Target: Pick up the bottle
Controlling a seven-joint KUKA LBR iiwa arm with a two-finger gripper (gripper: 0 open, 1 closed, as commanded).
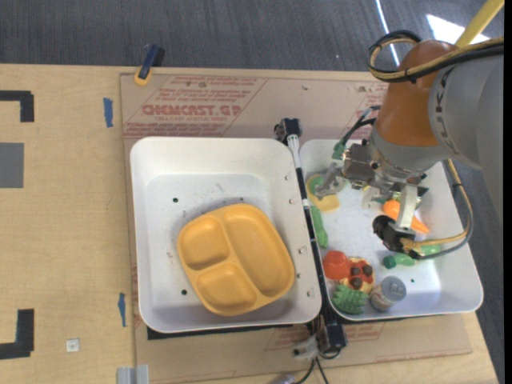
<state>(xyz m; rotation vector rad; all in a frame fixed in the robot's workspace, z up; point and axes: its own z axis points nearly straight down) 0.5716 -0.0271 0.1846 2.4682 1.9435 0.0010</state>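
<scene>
Bench's right bin [458, 293] lies half hidden under arm [448, 94] and gripper [382, 189].

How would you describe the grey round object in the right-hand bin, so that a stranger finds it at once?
Look at the white bin on the picture's right. Near its front edge, just right of a green piece, lies the grey round object. It alone is grey; its neighbours are green, red or orange.

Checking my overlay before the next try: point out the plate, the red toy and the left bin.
plate [234, 258]: camera view, its middle, where the dividers meet.
red toy [336, 262]: camera view, its middle.
left bin [208, 184]: camera view, bare floor behind the plate.
</scene>
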